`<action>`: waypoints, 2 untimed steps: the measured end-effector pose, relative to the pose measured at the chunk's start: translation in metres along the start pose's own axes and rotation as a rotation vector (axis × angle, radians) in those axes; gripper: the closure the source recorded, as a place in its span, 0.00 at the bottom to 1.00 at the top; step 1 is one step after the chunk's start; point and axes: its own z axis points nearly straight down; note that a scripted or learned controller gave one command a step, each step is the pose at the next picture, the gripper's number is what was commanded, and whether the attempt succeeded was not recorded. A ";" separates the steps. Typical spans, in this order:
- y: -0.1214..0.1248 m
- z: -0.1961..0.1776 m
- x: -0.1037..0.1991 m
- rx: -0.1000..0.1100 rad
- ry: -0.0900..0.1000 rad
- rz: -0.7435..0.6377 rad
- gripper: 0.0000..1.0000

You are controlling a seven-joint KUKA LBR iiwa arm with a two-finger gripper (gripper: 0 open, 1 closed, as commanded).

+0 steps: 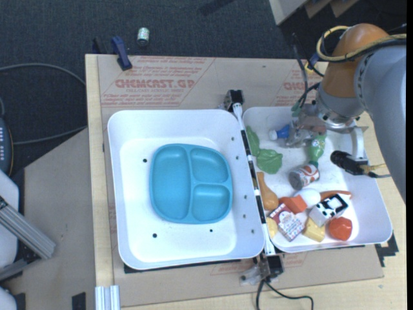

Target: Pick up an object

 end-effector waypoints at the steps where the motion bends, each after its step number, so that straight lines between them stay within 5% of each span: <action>1: -0.010 0.004 -0.064 -0.038 -0.003 -0.006 1.00; 2: -0.009 0.003 -0.062 -0.040 -0.001 -0.007 0.00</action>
